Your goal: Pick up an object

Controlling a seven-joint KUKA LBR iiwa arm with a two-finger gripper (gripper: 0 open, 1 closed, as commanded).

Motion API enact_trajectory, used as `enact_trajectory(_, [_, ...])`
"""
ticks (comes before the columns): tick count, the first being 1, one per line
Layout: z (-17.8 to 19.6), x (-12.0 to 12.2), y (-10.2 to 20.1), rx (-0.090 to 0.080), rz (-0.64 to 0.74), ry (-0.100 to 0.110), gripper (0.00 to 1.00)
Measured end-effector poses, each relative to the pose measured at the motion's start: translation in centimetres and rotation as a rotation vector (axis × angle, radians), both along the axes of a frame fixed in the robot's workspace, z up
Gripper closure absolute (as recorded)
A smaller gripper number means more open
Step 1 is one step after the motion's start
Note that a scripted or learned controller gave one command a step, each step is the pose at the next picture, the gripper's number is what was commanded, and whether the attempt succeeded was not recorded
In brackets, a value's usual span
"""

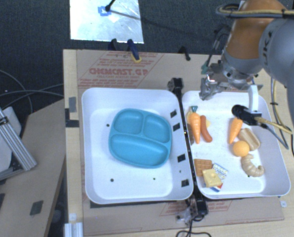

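While the grey arm with its orange band reaches in from the right, the scene reads thus:
Gripper: the metal two-finger gripper (pixel 209 89) hangs over the far left corner of the right shallow white bin (pixel 277 174); whether it is spread or pressed together cannot be told; nothing shows between its tips.
Right bin: two orange carrots (pixel 194 127) (pixel 234 130), a reddish sausage (pixel 205 129), a round orange fruit (pixel 241 148), a tan croissant (pixel 252 166), a brown cracker (pixel 202 165).
Left bin: the left shallow white bin (pixel 95 181) bears a blue divided plastic plate (pixel 140 137).
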State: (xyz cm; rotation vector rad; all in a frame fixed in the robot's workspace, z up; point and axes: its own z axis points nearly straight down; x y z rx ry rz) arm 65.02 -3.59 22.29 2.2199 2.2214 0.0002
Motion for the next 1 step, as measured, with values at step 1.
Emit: enact_trajectory(1, [-0.74, 0.2, 0.75, 0.0, 0.003, 0.0, 1.0])
